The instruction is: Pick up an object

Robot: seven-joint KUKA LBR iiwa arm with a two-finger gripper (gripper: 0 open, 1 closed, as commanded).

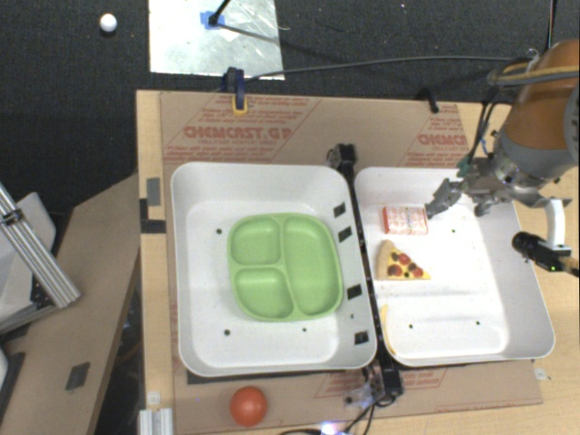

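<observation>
overhead, the tool [446, 195] hangs in the right bin [507, 333], just right of a small red-and-white packet [404, 219]; cannot tell how it is set. a pizza slice [400, 263] lies near below the packet, flat on the bin floor. left bin [195, 333] holds a green tray [285, 265]. an orange ball [248, 405] sits on the worktop [272, 125], front edge.
</observation>
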